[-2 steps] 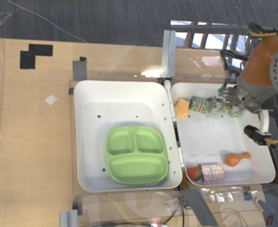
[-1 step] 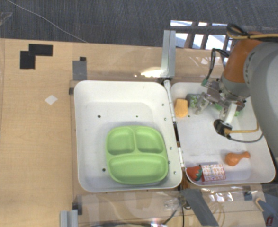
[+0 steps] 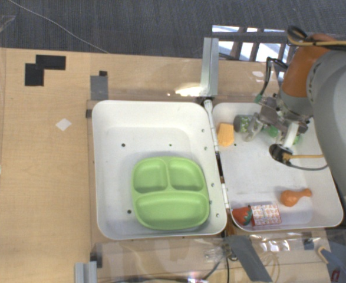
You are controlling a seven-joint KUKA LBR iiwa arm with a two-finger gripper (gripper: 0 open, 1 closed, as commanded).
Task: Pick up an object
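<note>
- Camera view, looking down at a slant: the gripper [image 3: 247, 127] hangs low in the right bin [image 3: 261, 184], near its far left corner, with the grey arm [image 3: 332, 99] reaching in from the right.
- Its grey tip sits just beside a yellow block [image 3: 225, 135], which lies against the divider between the bins; whether they touch is unclear.
- Whether the fingers are spread or closed cannot be told from this angle, and nothing is plainly seen between them.
- Other candidates lie well apart along the near edge of the same bin: an orange toy [image 3: 293, 197], a small printed box [image 3: 265, 214] and a red piece [image 3: 241, 216] beside it.
- A green divided plate [image 3: 170, 192] rests in the left bin [image 3: 111, 158].
- The yellow block looks like the likely target, being nearest.
- To do the grasp well, I judge the tip should be centred over the block, with fingers straddling its narrower sides and kept clear of the divider wall, since a finger catching that wall could shove the block instead of gripping it.
- A straight, slow lift would then confirm the hold.
</note>
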